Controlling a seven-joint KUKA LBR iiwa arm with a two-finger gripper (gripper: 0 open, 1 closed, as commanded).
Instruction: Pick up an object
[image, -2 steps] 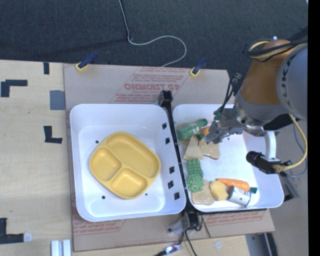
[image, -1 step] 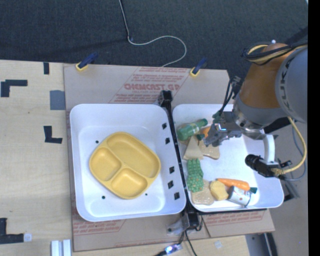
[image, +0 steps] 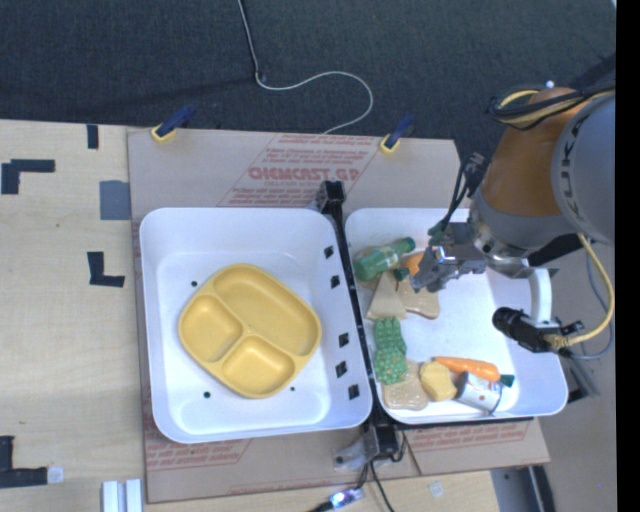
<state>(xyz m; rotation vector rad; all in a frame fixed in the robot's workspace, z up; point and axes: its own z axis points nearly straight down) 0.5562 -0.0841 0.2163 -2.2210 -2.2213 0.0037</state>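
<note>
Spreading across the worktop (image: 60, 330), two white bins are sitting side by side: the left bin (image: 165, 400) is carrying a yellow divided plate (image: 250, 328) near its middle, and the right bin (image: 540, 385) is holding the small items. The grey arm (image: 545, 170) is reaching in over the right bin's far edge, its tool (image: 437, 268) hovering low above a tan slice of toast (image: 400, 298), beside a green bottle (image: 380, 258); whether its jaws are apart is not discernible. Near the bin's front edge are lying green peas (image: 389, 352), a carrot (image: 467, 367) and a yellow lump (image: 436, 381).
</note>
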